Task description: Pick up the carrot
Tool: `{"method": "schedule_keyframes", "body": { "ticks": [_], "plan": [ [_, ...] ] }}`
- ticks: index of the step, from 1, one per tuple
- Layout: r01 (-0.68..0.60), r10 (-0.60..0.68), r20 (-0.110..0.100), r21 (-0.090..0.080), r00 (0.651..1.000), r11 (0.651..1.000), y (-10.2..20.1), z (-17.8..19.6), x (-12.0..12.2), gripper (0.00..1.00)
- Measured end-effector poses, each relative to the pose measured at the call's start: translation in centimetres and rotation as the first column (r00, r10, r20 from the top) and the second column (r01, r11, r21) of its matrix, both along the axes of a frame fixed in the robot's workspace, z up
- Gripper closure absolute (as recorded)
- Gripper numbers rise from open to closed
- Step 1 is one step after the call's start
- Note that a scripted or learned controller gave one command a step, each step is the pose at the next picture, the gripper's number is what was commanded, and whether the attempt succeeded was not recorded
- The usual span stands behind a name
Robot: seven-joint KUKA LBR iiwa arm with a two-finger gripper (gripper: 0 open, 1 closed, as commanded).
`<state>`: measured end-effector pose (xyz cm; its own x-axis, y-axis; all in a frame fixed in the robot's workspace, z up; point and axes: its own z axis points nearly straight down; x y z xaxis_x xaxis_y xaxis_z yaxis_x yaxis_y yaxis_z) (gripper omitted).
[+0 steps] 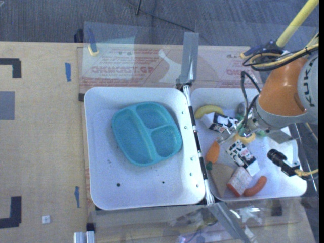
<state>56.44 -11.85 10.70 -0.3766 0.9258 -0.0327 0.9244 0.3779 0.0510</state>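
The carrot [213, 152], short and orange with a green end, lies in the right bin [298, 189] close to its left wall. My gripper [231, 137] hangs over the middle of that bin, just right of the carrot and slightly above it in the view. Its two fingers carry black-and-white patterned pads [241, 153] and stand apart, so it is open. The carrot lies outside the gap between the fingers, and nothing is held.
A banana [208, 110] lies at the right bin's back left. A reddish box [238, 181] and a sausage [254, 186] sit near its front. The left bin [101, 186] holds a blue divided plate [147, 133]. Cables hang by the orange wrist band [283, 92].
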Motion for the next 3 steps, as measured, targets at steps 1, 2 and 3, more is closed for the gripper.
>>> {"method": "schedule_keyframes", "body": {
  "ticks": [1,2,3],
  "plan": [
    [0.004,-0.003,-0.044,0.007,0.999,1.000,0.0,-1.7,-1.3,0.00],
    [0.007,-0.006,-0.034,0.003,0.999,1.000,-0.2,-0.4,-1.0,1.00],
    [0.075,-0.074,-0.045,0.007,0.996,0.997,1.4,-1.5,-1.1,1.00]
  ]
}}
